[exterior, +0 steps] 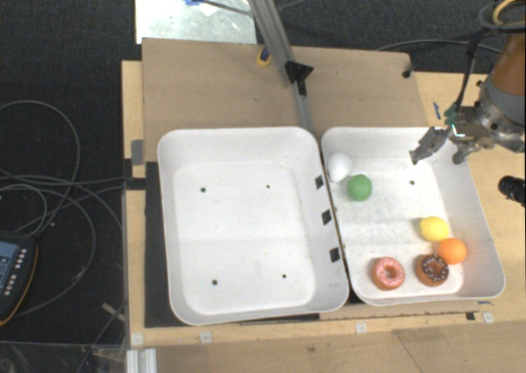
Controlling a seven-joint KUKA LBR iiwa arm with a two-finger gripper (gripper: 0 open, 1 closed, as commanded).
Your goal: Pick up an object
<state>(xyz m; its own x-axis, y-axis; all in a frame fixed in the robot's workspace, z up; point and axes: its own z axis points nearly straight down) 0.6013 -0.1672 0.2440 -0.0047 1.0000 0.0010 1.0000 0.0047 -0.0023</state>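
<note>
My gripper (441, 149) hangs over the far right part of the right bin (394, 140), fingers spread open with nothing between them. Below it in that bin lie a green ball (359, 188), a white ball (339, 167) against the left wall, a yellow lemon (434, 227), an orange ball (452, 250), a chocolate donut (432, 269) and a pink donut (387, 273). The gripper is above and to the right of the green ball, apart from every object.
The left bin (246, 223) sits beside the right one, joined by black clips. A grey pole (271, 22) slants across the bench's back. Cables lie on the floor at left.
</note>
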